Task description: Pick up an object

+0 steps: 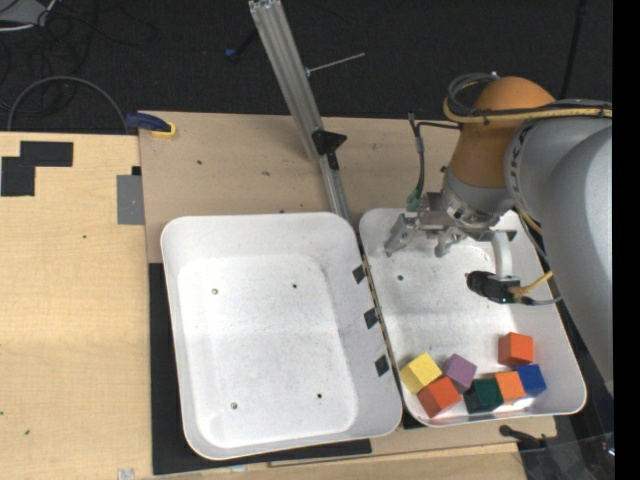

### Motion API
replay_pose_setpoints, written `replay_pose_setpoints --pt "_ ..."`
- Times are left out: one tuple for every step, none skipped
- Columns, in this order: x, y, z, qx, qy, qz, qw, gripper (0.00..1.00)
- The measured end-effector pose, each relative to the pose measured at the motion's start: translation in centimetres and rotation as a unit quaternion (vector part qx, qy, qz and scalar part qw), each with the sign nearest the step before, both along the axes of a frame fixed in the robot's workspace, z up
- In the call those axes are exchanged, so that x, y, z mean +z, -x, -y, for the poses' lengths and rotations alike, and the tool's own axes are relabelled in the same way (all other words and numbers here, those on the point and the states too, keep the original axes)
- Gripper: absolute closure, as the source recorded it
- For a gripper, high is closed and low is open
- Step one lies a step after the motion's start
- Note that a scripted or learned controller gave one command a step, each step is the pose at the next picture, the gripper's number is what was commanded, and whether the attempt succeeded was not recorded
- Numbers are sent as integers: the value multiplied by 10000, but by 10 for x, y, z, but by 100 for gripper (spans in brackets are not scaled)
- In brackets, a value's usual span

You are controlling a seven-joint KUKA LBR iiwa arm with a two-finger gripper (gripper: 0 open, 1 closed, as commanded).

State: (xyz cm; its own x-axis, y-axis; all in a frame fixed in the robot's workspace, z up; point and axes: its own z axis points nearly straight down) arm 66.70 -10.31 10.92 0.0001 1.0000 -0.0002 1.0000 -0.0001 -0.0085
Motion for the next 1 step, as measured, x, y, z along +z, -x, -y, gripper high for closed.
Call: replay_pose_setpoints --pt "5 -1 0 -2 -1 25 10000 0"
